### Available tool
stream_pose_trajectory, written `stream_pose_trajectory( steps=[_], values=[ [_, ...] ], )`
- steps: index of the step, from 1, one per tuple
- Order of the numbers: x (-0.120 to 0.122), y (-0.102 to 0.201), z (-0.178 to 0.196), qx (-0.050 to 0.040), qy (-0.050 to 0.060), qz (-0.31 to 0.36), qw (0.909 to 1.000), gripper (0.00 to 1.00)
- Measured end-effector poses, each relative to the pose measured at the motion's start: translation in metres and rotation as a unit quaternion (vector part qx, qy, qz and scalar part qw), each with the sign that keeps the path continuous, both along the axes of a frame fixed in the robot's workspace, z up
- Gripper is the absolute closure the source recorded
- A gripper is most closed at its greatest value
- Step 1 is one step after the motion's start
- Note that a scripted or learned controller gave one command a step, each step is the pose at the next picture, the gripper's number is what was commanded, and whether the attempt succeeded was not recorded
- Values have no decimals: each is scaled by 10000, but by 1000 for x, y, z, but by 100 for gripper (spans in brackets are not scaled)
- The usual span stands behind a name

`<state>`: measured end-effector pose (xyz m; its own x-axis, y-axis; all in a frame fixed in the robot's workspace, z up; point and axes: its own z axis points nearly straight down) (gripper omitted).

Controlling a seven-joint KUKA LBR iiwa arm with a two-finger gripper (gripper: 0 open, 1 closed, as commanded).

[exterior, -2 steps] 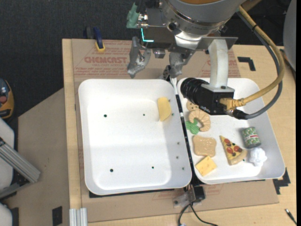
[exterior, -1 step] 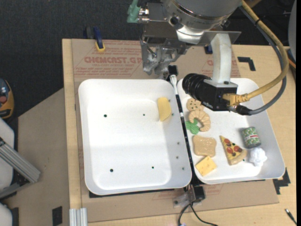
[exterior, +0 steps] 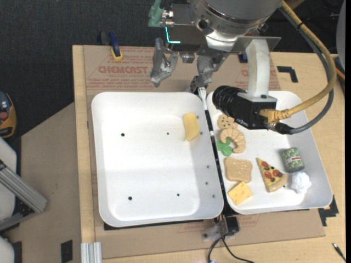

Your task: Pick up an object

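Note:
My gripper (exterior: 180, 73) hangs above the far rim of the left bin (exterior: 109, 147), its two grey fingers (exterior: 162, 67) spread apart with nothing between them. A pale yellow wedge (exterior: 191, 127) lies in the left bin near its right wall, below and slightly right of the gripper. The right bin (exterior: 315, 188) holds a cookie (exterior: 224, 121), a shrimp-like piece (exterior: 235, 138), a green piece (exterior: 224, 146), a toast slice (exterior: 238, 169), a cheese block (exterior: 239, 193), a pizza slice (exterior: 271, 174), a green can (exterior: 292, 159) and a white crumpled item (exterior: 299, 182).
A black camera unit (exterior: 241, 107) with a yellow cable (exterior: 307, 100) overhangs the far part of the right bin. Both bins rest on a cardboard sheet (exterior: 88, 75). A blue and yellow clamp (exterior: 114, 44) sits at the far left edge of the cardboard.

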<state>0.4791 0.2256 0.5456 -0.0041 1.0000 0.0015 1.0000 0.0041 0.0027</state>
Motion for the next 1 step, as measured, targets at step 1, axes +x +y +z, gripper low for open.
stream_pose_trajectory(
  steps=[1],
  values=[
    [0, 1, 11, 8, -22, 12, 10000, 100]
  ],
)
